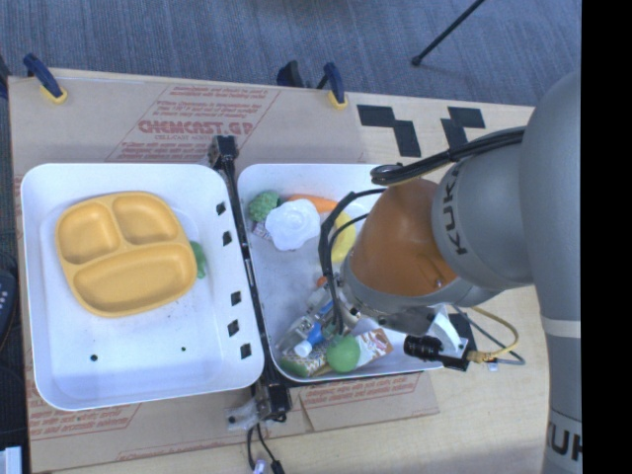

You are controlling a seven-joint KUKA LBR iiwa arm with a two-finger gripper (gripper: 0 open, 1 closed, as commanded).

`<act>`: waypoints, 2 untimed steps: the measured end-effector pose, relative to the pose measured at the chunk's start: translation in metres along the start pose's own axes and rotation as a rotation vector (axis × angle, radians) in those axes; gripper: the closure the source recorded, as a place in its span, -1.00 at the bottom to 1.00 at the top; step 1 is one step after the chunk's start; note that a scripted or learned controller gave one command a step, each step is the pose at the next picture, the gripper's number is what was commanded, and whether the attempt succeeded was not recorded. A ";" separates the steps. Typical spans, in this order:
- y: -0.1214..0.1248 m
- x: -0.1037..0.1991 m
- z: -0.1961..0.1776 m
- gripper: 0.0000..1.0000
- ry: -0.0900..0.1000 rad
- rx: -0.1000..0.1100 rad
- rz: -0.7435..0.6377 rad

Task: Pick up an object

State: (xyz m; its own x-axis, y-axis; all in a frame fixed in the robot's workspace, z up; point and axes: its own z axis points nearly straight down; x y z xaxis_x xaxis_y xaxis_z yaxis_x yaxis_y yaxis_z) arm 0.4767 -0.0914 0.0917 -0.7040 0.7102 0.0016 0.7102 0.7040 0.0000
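Arm (464, 225): it covers most of the right bin (259, 265), so you look past its orange band into the clutter.
Yellow tray (123, 250): it lies in the left bin (39, 294), well apart from the arm.
Candidates: you have a white lump (292, 225), a green ball (344, 354) and a wrapper pile (306, 349) close together.
Claw: its state is hidden from you; I cannot tell.
Risk: I judge the crowding could cause a snagged or missed pick.
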 end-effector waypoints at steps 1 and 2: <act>0.000 0.000 0.000 -1.00 0.000 0.000 0.000; 0.036 -0.051 0.000 -1.00 0.000 0.001 0.208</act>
State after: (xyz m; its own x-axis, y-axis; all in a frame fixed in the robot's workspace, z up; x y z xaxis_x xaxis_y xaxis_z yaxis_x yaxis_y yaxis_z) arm 0.5387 -0.1021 0.0917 -0.5426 0.8400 0.0010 0.8400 0.5426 -0.0016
